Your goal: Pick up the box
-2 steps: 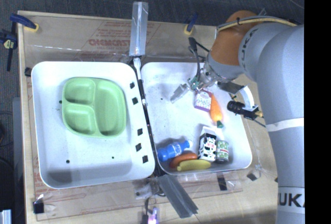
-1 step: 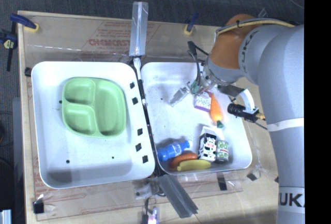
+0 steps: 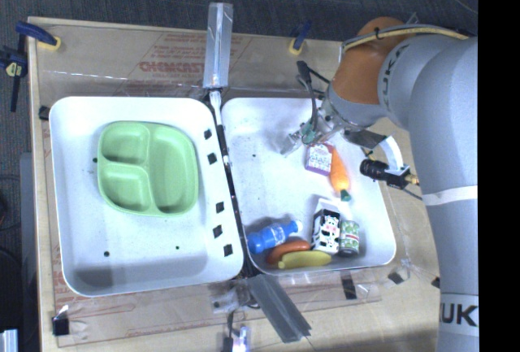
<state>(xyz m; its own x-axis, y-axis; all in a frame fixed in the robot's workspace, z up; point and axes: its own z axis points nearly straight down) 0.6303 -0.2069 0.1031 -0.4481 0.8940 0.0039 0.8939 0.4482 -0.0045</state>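
In the right bin (image 3: 244, 180), a small purple and pink box (image 3: 318, 158) lies flat near the middle right, with an orange carrot (image 3: 339, 171) touching its right side. A white carton with a black cow pattern (image 3: 327, 229) stands further forward. My gripper (image 3: 294, 141) hangs low over the bin floor just left of the purple box, close to its upper left corner. I see nothing held in it.
Along the right bin's front wall lie a blue bottle (image 3: 272, 235), a red item (image 3: 290, 247), a yellow banana (image 3: 305, 259) and a green can (image 3: 350, 237). The left bin (image 3: 73, 245) holds a green divided plate (image 3: 149, 167).
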